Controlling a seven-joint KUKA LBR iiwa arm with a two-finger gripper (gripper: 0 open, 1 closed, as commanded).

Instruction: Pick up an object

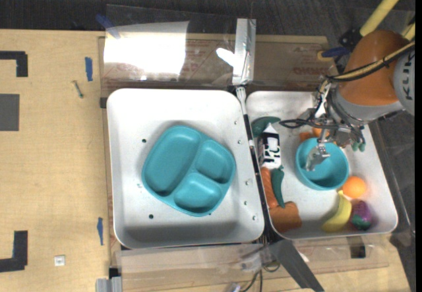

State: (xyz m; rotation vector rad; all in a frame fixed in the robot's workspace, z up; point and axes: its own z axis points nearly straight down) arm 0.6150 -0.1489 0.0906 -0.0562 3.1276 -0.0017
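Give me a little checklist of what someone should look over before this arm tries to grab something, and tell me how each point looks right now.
1. Gripper sits above a bin holding objects: ok, it hangs over the round blue plastic bowl in the right white bin.
2. Gripper is holding nothing yet: cannot tell.
3. Targets lie close by: ok, an orange ball, a yellow toy banana and a purple toy fruit sit beside the bowl.
4. Room around the targets: not ok, those three crowd together near the bin's corner.
5. Blue divided plastic tray in the left white bin is out of the way: ok.
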